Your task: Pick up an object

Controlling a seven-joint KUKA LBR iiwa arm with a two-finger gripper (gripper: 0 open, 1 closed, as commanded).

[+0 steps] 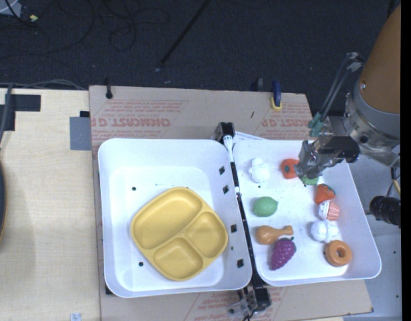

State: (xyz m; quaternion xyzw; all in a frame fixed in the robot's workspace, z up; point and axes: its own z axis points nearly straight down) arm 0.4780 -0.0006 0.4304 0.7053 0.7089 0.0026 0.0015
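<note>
I see the gripper [311, 168] over the right bin's [365, 259] far edge, grip state unclear; cardboard [165, 116] lines the bench beneath.

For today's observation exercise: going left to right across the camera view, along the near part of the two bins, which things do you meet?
Yellow divided tray → toy chicken drumstick → purple toy grapes → toy doughnut. The drumstick and the grapes sit close in the order, the drumstick starting a little further left.
</note>
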